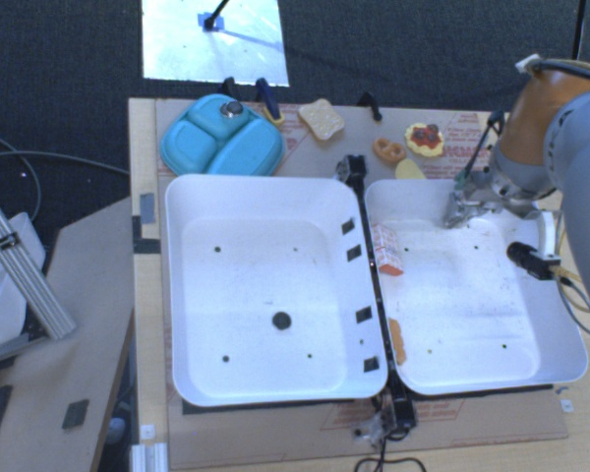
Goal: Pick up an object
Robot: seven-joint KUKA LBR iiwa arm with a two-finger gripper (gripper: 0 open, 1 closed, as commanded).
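Gripper (finger state unclear) at right bin's back edge, well apart from carton.

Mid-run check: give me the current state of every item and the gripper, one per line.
gripper: low over the right bin's far edge, nothing seen between its fingers
red-and-white carton: lying in right bin, by left wall
orange piece: lying against same wall
dark disc: flat in left bin
blue divided plate: behind the bins

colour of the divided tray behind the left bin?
Light blue tray, clearest in the camera view.
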